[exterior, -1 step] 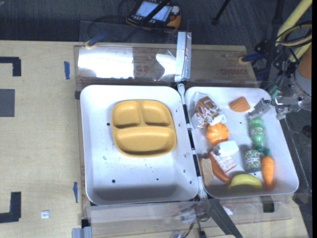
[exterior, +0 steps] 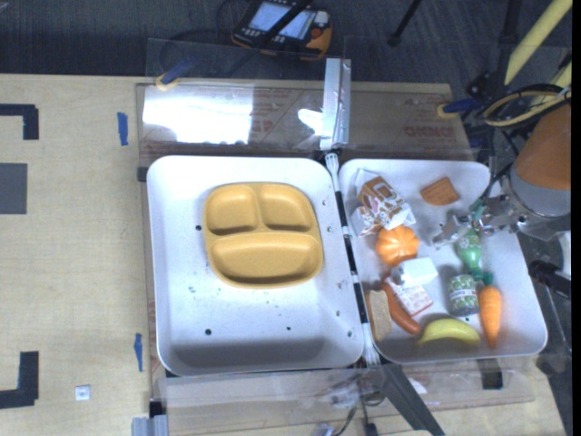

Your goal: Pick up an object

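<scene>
Front of right bin: you see a banana (exterior: 448, 332) along the near wall, with a carrot (exterior: 490, 312) standing just beside it and a small green-lidded jar (exterior: 463, 293) behind.
Middle of right bin: a white carton (exterior: 417, 275) lies near a small orange pumpkin (exterior: 398, 244); none of these things is lifted, all rest on the bin floor.
Left bin (exterior: 172, 243): it carries only a yellow divided tray (exterior: 263, 232), well apart from the arm.
Gripper (exterior: 474, 221): it is low inside the right bin (exterior: 531, 334), close above a green object (exterior: 471, 254), which I think is a small bottle, but the view is poor here.
Jaws: you cannot tell from this slant if they are spread or pressed together, and nothing is clearly between them.
Far side of right bin: a snack packet (exterior: 381, 203) and a brown cracker (exterior: 439, 191) lie untouched.
Progress: the approach looks done; the grasp and the lift are left, in my judgement.
</scene>
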Controlling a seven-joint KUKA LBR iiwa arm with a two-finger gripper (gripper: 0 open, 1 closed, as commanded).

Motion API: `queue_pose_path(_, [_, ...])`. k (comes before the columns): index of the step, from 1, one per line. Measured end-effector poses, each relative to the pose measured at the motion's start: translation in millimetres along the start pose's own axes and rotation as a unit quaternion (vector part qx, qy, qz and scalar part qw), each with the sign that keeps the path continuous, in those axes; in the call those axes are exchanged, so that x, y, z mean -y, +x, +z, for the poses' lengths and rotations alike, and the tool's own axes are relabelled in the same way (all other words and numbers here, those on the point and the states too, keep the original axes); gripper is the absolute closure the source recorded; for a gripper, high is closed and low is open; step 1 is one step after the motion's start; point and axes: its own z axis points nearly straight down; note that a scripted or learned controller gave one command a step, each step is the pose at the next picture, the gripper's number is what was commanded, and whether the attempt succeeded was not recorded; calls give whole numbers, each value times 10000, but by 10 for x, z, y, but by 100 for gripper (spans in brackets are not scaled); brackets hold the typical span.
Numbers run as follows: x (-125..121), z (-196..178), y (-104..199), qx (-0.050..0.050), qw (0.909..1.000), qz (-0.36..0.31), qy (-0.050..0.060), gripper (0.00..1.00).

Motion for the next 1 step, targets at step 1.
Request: queue_pose_path(1, [13, -93, -42, 48, 10000, 14, 5, 100])
